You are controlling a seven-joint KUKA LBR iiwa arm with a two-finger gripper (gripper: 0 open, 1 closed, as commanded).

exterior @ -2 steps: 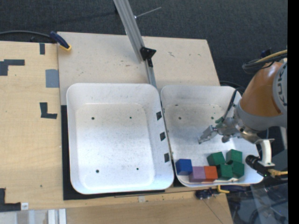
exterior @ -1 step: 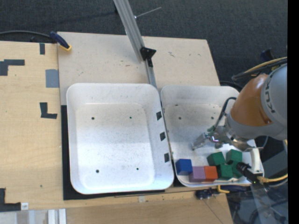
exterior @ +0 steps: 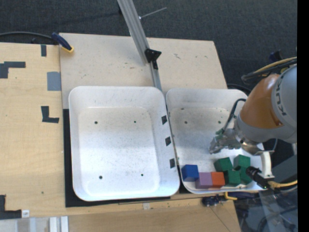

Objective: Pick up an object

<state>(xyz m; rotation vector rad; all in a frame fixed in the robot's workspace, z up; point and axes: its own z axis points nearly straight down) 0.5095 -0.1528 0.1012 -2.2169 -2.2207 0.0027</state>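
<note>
The left bin point(exterior: 118, 141) lies bare, open to a reach from any side. In the right bin point(exterior: 203, 108), the upper floor toward 12 o'clock is free, while blocks point(exterior: 215, 174) crowd the 6 o'clock wall and the gripper point(exterior: 219, 143) hangs just above them.

bins point(exterior: 118, 93): 2 white plastic trays, kinda matt, scuffed with grey speckling all over the floors
bench point(exterior: 29, 110): pale plywood, matt, a few dark marks and grey tape patches
pole point(exterior: 134, 23): brushed metal, silvery, slight sheen
clamp point(exterior: 152, 55): black, looks like plastic, matt
arm point(exterior: 285, 98): smooth grey shell with a glossy orange band
gripper point(exterior: 221, 143): dull grey metal-looking bits, can't tell more
blocks: blue point(exterior: 190, 172), purple point(exterior: 205, 179), orange point(exterior: 218, 179), green point(exterior: 231, 169), all matt; could be foam or painted wood, can't tell
floor point(exterior: 217, 13): dark carpet, rough weave
mat point(exterior: 67, 197): black, flat matt, under the left bin
</note>
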